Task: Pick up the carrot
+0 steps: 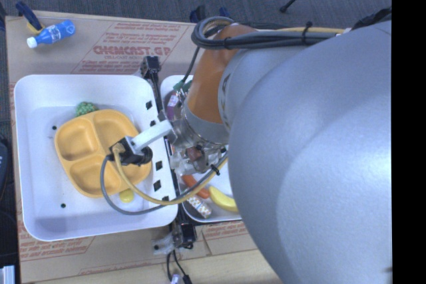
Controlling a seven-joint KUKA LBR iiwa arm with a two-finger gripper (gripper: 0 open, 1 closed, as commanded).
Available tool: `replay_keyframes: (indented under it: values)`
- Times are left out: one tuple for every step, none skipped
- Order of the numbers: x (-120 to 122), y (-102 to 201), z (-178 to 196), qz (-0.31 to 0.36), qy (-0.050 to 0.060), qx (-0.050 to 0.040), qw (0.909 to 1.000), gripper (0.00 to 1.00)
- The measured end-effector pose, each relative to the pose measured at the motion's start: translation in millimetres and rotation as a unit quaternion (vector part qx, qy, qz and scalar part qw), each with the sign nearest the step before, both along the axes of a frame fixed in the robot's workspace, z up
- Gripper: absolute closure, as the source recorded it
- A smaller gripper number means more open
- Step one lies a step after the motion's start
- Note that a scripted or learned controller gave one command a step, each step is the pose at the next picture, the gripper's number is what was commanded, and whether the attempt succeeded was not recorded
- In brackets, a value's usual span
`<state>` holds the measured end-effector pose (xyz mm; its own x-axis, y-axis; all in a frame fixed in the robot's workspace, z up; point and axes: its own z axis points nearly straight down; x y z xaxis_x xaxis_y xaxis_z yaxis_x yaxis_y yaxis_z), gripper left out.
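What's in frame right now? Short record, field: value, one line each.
arm: grey KUKA arm with orange band, reaching in from the right, over the right white bin
gripper: low in the right bin, finger state hidden
carrot: small orange piece just below the gripper; contact unclear
left bin: shallow white bin holding a yellow divided plate and a green item at the plate's top edge
right bin, other: yellow banana-shaped item
bench: blue-and-white bottle, upper left
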<state>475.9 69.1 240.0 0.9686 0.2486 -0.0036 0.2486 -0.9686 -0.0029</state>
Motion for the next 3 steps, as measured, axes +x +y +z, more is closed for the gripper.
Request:
replay_keyframes:
  values:
    - [8, 2, 28, 0.101, 0.0, 0.0004, 0.9948, 1.0]
    - [-1, -94, -49, 0.116, 0.001, 0.0006, 0.9932, 1.0]
    - [7, 17, -49, 0.007, 0.001, -0.0002, 1.0, 1.0]
